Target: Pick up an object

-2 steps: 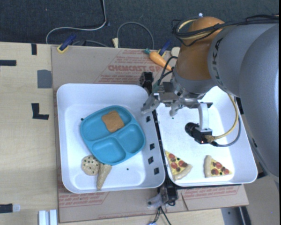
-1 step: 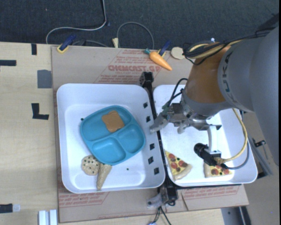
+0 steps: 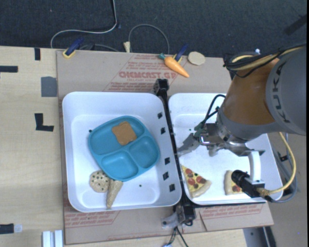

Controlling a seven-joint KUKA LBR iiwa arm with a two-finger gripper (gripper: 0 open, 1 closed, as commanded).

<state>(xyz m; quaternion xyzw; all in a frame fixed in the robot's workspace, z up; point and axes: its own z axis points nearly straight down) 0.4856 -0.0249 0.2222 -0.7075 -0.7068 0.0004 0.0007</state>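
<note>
step: approach, nothing grasped yet
gripper (image 3: 191, 144): fingers spread wide, empty, low in right bin (image 3: 195, 103)
target: pizza slice (image 3: 195, 180), on bin floor just below gripper
next: shift over slice, descend, close

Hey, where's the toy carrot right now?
The carrot lies outside both bins, on the cardboard behind them near the top edge, just left of a small round tan piece.

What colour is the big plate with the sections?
Blue, as the camera view shows: the plate sits in the left bin.
</note>
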